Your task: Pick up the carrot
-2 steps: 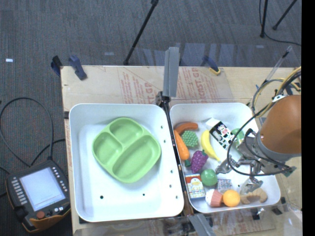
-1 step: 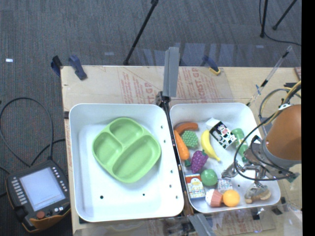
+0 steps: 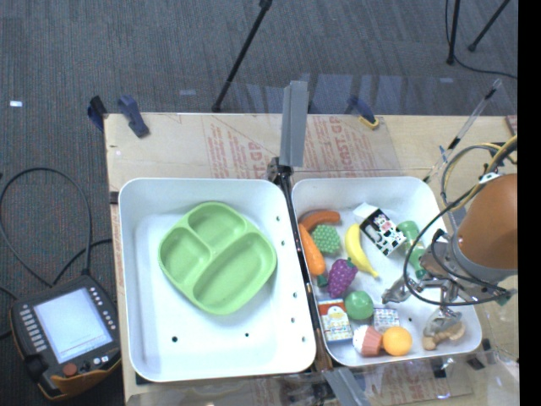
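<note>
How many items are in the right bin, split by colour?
Orange: 3 - carrot, sausage, orange
Green: 3 - bumpy fruit, ball, small ball
Yellow: 1 - banana
Purple: 1 - grapes
Printed cartons: 3 -
Pink: 1 - cupcake
Tan: 1 - small piece
Total: 13

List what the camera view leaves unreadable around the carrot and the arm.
- Hand: the orange wrist band and cables cover it; open or shut cannot be told.
- Carrot: lies along the right bin's left wall; its lower tip runs in behind the purple grapes.
- Small cartons: print too small to read.
</note>
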Controlling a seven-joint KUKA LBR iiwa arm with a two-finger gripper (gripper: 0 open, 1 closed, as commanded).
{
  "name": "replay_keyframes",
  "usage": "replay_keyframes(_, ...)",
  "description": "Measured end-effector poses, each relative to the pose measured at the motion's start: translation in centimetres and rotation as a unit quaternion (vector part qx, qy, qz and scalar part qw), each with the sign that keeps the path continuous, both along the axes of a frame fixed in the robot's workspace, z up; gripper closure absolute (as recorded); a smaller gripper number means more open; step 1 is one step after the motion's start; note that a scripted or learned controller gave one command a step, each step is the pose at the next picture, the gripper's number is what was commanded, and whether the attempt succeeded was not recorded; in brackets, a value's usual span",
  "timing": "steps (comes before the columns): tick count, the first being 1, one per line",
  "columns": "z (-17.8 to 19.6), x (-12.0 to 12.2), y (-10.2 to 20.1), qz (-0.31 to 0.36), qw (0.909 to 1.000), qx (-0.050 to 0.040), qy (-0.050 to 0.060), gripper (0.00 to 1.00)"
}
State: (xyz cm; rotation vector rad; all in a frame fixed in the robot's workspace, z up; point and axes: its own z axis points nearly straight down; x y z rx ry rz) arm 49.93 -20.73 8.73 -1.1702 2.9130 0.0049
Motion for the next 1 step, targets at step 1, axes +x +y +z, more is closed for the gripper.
replay_keyframes(1,0.21,-0.99,0.44,0.075,0.9971,0.0011,-0.006,0.00)
